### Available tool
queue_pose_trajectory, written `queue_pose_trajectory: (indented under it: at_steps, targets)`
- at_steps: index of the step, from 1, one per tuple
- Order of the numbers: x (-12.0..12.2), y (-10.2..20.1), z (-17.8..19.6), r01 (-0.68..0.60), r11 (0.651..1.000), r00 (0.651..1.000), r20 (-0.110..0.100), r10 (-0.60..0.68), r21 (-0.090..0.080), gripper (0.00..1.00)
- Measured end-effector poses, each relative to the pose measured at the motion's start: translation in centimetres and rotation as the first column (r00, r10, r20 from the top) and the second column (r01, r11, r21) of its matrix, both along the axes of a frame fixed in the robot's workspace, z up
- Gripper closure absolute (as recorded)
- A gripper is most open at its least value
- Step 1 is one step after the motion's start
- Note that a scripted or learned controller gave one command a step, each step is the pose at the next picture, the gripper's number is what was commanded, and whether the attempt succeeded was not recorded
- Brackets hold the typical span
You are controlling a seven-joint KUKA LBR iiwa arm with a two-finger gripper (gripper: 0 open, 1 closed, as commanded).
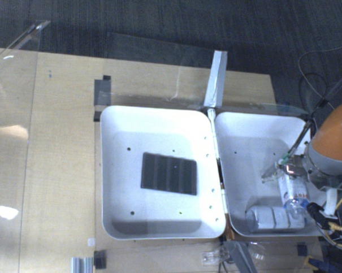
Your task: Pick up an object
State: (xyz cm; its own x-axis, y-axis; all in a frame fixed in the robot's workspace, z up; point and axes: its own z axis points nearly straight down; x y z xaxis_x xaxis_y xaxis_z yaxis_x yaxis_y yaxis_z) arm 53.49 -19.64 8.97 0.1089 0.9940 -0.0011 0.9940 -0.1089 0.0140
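Note:
In the left bin point(110, 159) a dark ridged rectangular pad point(169, 174) lies flat near the middle. The right bin point(239, 136) holds a grey blocky object point(271, 218) against its near wall, and a clear plastic bottle point(292, 196) lies just behind that object on the right. My gripper point(278, 169) reaches in from the right and hangs low over the right bin's middle, just up and left of the bottle. The arm's orange band point(335, 137) sits above it and hides the bin's right side.
A metal bar point(216, 78) stands upright behind the seam between the bins. Cables point(326, 219) and clutter crowd the bench's near right corner. Bare wooden bench top point(45, 156) stretches to the left of the bins.

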Motion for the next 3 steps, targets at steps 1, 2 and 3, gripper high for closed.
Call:
queue_pose_trajectory:
  at_steps: [1, 2, 3]
  targets:
    - [0.2, 0.1, 1.0, -0.002, 1.000, 1.000, 0.003, 0.002, 0.001, 1.00]
    - [6.3, 5.2, 8.5, -0.029, 1.000, 1.000, -0.008, 0.029, 0.002, 1.00]
    - [5.9, 7.5, 14.5, 0.116, 0.993, 0.993, -0.010, -0.116, 0.002, 1.00]
